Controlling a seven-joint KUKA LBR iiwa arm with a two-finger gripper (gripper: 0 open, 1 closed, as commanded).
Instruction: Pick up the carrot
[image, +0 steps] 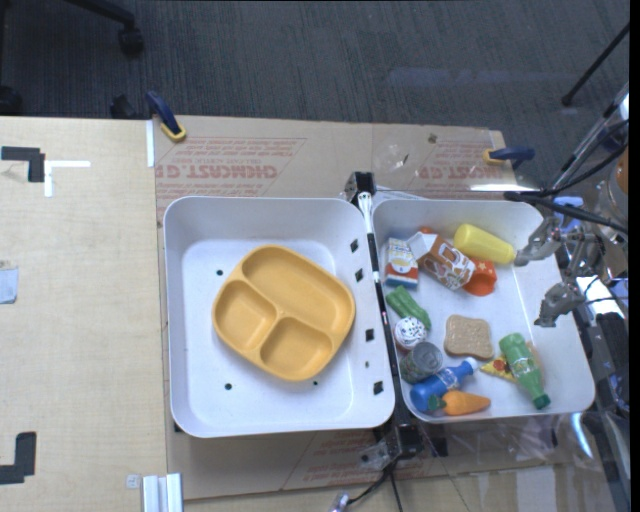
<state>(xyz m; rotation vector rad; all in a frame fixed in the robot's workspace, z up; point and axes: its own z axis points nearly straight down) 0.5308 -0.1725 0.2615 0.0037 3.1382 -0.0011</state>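
Pale wooden bench on the left, printed cardboard sheet laid under two white bins and pinned at the far edge by a blue clamp. Dark carpet beyond.

Left bin: a yellow three-part tray, lying flat and turned at a slant.

Right bin: crowded with toy food. Carrot at the near edge, lying on its side, touching or almost touching a blue bottle on its left. Just beyond, a grey can and a slice of toast. Green bottle lying tilted near the bin's right corner, close to the carrot but apart from it. Farther back, a small milk carton, a brown packet and a yellow rounded piece.

Gripper at the right rim of the right bin, fingers spread apart with nothing between them. Well apart from the carrot, with the green bottle lying between the two.
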